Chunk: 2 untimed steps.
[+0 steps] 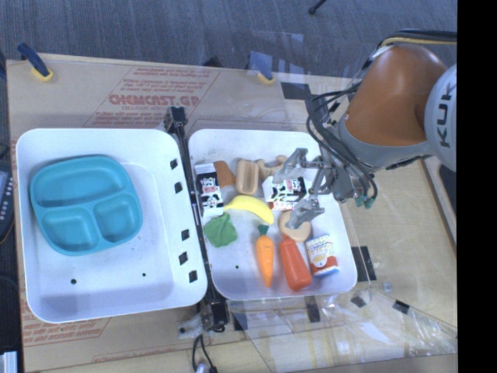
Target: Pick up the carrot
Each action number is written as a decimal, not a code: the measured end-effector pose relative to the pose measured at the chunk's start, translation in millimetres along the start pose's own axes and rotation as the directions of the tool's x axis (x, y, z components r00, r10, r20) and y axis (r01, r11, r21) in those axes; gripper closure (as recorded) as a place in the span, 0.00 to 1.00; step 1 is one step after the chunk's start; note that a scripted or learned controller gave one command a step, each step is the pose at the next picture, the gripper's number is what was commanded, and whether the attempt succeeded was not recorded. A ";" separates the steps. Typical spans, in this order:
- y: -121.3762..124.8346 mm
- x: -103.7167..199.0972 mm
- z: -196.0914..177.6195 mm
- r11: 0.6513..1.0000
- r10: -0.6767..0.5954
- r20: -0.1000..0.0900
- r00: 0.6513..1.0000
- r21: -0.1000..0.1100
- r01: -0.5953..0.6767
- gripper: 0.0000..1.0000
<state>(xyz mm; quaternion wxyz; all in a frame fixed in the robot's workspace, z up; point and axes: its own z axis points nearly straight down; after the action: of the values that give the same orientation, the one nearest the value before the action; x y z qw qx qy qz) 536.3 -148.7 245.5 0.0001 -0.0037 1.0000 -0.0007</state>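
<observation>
Reaching for the carrot (pixel 265 259) well means shifting your claw (pixel 303 207) first: it hangs over the upper right part of the right bin (pixel 233 290), above a tan round piece (pixel 295 225) and a black-and-white carton (pixel 286 191). I cannot tell from this slanted view how wide the claw stands, and nothing shows in its grip. The carrot lies below and to the left of the claw, lengthwise, green tip pointing up. Just right of it, almost touching, sits an orange-red bottle (pixel 293 264); a yellow banana (pixel 248 207) and a green leaf (pixel 220 230) lie above and to its left. You should come down over the carrot's middle, closing across its narrow width, and mind the bottle, which looks likely to crowd one side.
</observation>
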 end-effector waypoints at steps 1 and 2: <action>19.8 14.1 152.9 0.996 -0.094 0.003 0.996 -0.002 0.094 0.00; 21.8 13.0 142.7 0.995 -0.103 0.003 0.995 -0.001 0.103 1.00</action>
<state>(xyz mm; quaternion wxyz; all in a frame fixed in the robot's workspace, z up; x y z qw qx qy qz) 523.2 -127.2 102.8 0.0016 -0.0555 0.9985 0.0000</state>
